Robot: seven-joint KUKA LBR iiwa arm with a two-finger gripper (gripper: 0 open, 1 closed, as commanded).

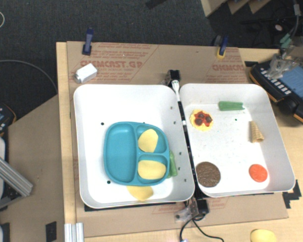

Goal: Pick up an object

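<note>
The left bin (91, 110) holds a blue divided tray (120, 153) with a yellow piece (148, 140) in its upper right cell and another yellow piece (151, 169) in the lower right cell. A third yellow piece (140, 191) lies just under the tray's front rim, and a green sliver (172, 165) sits at the tray's right side. The right bin (272, 115) contains a green bar (230, 106), a small pizza-like disc (201, 119), a tan cone (255, 131), a brown round patty (208, 174) and an orange-red disc (258, 172).
A white block (85, 73) lies on the cardboard behind the left bin. Blue and yellow clamps (88, 41) (221, 46) hold the board's back edge. A black device (280, 84) sits at the right, and a yellow object (261, 235) lies off the board's front right.
</note>
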